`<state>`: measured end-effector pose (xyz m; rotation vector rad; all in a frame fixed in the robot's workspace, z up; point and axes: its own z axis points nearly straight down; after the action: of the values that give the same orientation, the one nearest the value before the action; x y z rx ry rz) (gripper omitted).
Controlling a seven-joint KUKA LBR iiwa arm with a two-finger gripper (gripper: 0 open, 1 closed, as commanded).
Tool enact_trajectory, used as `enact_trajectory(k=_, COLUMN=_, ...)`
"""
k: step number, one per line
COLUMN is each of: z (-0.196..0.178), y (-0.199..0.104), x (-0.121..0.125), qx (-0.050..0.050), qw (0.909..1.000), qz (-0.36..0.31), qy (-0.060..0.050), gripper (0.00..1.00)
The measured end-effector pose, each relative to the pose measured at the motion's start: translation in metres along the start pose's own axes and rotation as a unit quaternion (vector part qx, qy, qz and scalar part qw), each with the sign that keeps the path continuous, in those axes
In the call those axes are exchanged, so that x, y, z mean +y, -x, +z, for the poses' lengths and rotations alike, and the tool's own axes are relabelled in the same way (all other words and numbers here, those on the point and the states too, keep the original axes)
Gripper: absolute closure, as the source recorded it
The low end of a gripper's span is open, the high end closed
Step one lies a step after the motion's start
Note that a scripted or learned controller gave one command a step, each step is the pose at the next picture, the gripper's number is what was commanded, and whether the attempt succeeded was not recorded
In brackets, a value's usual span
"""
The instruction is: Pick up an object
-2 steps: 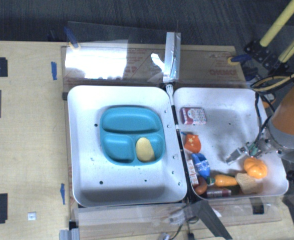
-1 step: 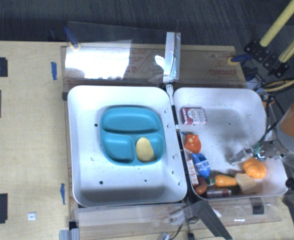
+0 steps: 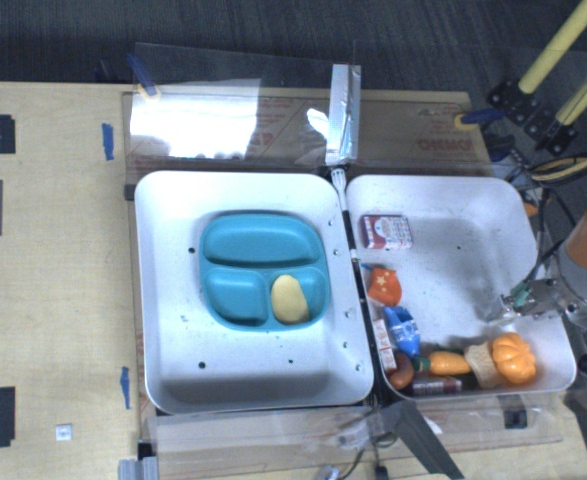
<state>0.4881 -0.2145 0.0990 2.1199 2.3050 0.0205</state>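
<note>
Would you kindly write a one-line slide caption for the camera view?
Gripper poised over the right bin of toy foods, while a yellow lemon rests in the blue tray in the left bin.

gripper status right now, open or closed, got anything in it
Gripper: at the right bin's right wall, nothing visibly held; open or closed cannot be told.

A small red-and-white carton point(image 3: 385, 231) lies flat up and to the left of the tool point(image 3: 518, 298). A red-orange piece point(image 3: 384, 286) sits to the tool's left. Below and left of it lies a blue item point(image 3: 404, 330). Below the tool sit a tan block point(image 3: 481, 362) and an orange pumpkin-like toy point(image 3: 514, 357), side by side.
</note>
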Motion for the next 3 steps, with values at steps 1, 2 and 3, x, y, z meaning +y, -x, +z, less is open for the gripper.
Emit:
enact_trajectory(k=1, z=0.011, y=-0.036, x=-0.004, qx=-0.004, qw=0.9986, qz=-0.052, qy=-0.004, gripper=1.00)
enact_trajectory(k=2, z=0.012, y=-0.066, x=0.065, qx=-0.002, qw=0.9995, qz=-0.030, qy=-0.003, gripper=1.00)
enact_trajectory(k=3, z=0.005, y=-0.090, x=0.141, qx=-0.001, qw=0.9991, qz=0.041, qy=-0.007, gripper=1.00)
